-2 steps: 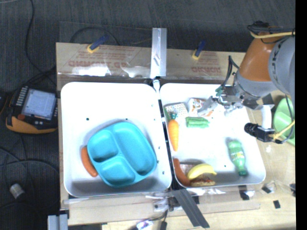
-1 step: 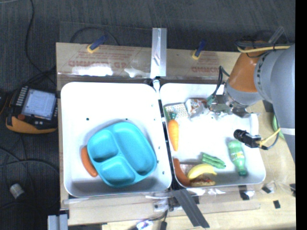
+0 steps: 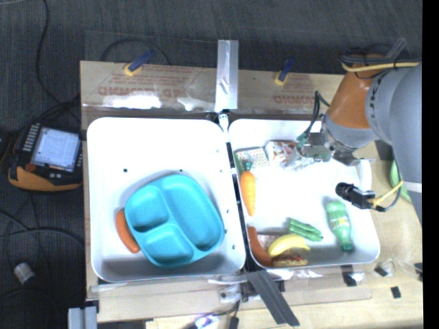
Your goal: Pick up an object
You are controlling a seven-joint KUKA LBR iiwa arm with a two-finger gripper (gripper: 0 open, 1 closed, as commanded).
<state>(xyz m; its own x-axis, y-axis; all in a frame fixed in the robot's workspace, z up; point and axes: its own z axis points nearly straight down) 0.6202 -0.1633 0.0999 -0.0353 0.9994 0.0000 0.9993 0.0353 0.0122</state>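
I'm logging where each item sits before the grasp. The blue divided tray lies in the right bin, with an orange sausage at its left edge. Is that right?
Not quite. The camera view shows the blue divided tray in the left bin, not the right one. The rest holds: the orange sausage lies at the tray's left edge.
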